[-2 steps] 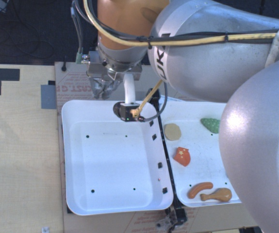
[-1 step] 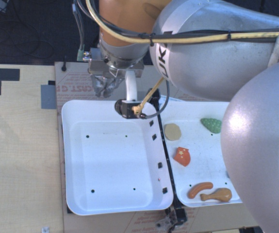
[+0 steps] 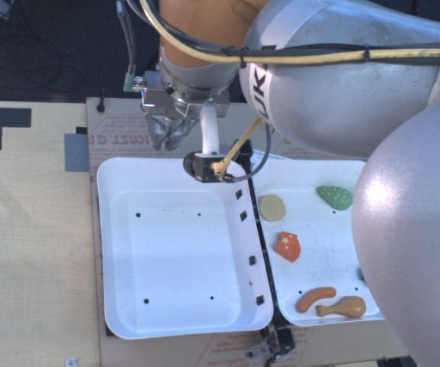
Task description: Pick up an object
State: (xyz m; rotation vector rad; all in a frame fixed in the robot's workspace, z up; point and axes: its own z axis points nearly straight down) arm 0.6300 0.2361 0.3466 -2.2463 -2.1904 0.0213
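Observation:
My gripper (image 3: 167, 134) hangs above the bench just behind the far edge of the left bin (image 3: 106, 243), with nothing visibly held. The right bin (image 3: 319, 262) holds the loose objects: a tan round disc (image 3: 272, 207), a green leafy piece (image 3: 334, 197), a red strawberry-like piece (image 3: 287, 246), an orange sausage (image 3: 315, 298) and a brown drumstick (image 3: 343, 307). All of them lie well to the right of the gripper and nearer the front. The arm's large grey body covers the right bin's far right part.
Brown cardboard (image 3: 120, 132) lies under both bins. A pale bench surface with dark patches (image 3: 28, 228) stretches to the left. The divider between the bins carries small black clips (image 3: 244, 215).

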